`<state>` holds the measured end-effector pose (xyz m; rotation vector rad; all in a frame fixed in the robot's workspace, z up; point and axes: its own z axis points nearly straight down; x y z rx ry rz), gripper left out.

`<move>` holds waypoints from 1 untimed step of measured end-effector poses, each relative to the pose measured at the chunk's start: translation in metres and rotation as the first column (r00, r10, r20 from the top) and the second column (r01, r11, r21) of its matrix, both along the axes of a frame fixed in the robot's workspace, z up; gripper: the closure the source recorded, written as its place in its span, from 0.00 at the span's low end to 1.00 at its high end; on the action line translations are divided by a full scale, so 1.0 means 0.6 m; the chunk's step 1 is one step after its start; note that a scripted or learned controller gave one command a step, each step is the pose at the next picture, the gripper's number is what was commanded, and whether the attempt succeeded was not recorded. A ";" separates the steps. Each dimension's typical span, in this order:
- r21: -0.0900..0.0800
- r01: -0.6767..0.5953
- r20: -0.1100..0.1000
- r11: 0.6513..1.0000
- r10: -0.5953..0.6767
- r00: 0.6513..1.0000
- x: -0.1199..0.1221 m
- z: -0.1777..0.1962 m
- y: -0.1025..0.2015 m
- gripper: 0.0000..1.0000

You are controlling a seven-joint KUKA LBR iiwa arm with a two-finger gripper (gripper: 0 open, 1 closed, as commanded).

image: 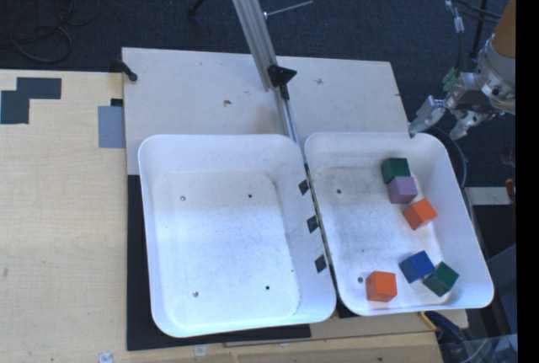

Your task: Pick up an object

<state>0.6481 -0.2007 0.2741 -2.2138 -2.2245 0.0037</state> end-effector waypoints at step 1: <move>0.001 0.001 -0.005 1.000 -0.001 1.000 0.031 -0.274 -0.011 0.00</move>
